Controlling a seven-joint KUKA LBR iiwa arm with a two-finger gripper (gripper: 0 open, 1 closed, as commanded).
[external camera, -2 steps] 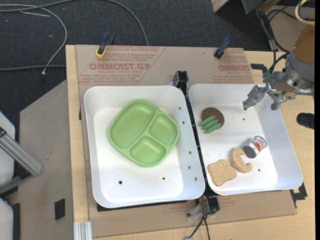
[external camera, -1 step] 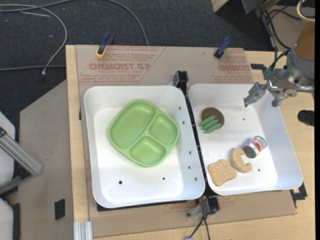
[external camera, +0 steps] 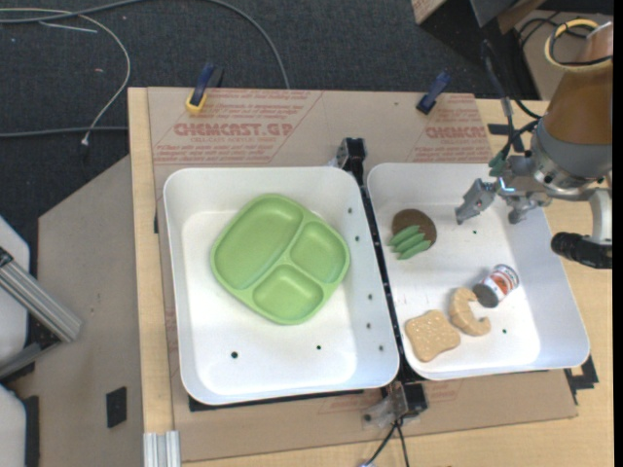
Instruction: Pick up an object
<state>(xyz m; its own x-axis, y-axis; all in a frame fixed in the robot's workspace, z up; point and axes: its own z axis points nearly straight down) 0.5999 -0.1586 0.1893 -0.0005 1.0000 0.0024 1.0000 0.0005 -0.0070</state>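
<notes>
Here, in the left bin (external camera: 185, 261) a green divided plate (external camera: 280, 258) lies at the frame's centre-left. In the right bin (external camera: 555, 300) a brown disc with green beans (external camera: 413, 232) lies to the upper left, a toast slice (external camera: 431, 335), a bitten bagel (external camera: 469, 312) and a small can (external camera: 496, 285) lower down. The gripper (external camera: 494, 202) hovers open and empty at the upper right; the beans are nearest, to its left.

Robot lab, clamped cardboard bench (external camera: 292, 115), loose cables (external camera: 117, 37), dark carpet
</notes>
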